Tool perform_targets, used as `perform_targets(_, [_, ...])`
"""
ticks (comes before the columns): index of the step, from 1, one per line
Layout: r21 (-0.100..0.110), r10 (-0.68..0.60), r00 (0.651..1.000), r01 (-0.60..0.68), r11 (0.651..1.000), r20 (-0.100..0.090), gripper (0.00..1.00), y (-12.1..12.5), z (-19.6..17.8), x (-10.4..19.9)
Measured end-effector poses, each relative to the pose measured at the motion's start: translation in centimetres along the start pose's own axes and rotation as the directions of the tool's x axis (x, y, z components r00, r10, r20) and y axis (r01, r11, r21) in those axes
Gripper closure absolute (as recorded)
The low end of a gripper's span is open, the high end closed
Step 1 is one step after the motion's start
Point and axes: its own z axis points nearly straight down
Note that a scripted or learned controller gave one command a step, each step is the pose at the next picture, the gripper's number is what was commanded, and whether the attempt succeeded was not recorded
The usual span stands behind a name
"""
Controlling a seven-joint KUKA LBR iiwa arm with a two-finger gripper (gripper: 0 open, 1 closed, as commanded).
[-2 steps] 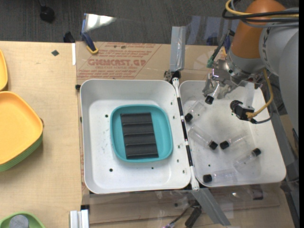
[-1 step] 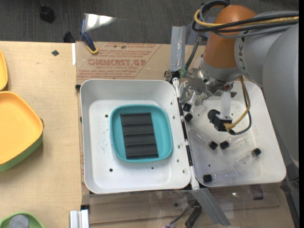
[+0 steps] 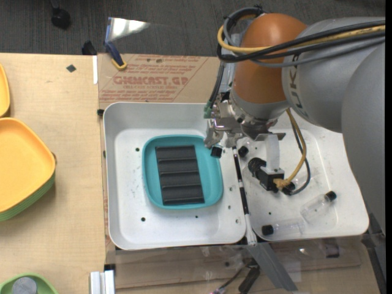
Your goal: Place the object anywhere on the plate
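Observation:
A teal, rounded-square plate (image 3: pixel 213 179) lies in the left bin (image 3: pixel 122 188). A black ribbed rectangular object (image 3: pixel 179 174) rests flat in the middle of the plate. My gripper (image 3: pixel 215 144) hangs under the orange wrist band, over the plate's upper right corner by the divide between the two bins. It is apart from the black object, and most of it is hidden by the wrist.
The right bin (image 3: pixel 343 219) holds a clear plastic piece (image 3: pixel 317 207) and small black bits (image 3: pixel 267 229). Yellow plates (image 3: pixel 21 164) are stacked on the wooden bench at far left. A cardboard sheet (image 3: pixel 153 78) lies behind the left bin.

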Motion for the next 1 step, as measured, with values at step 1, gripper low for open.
perform_targets(1, [-0.001, 0.001, 1.0, -0.001, 1.0, 0.0, 0.0, 0.01, -0.01, -0.05])
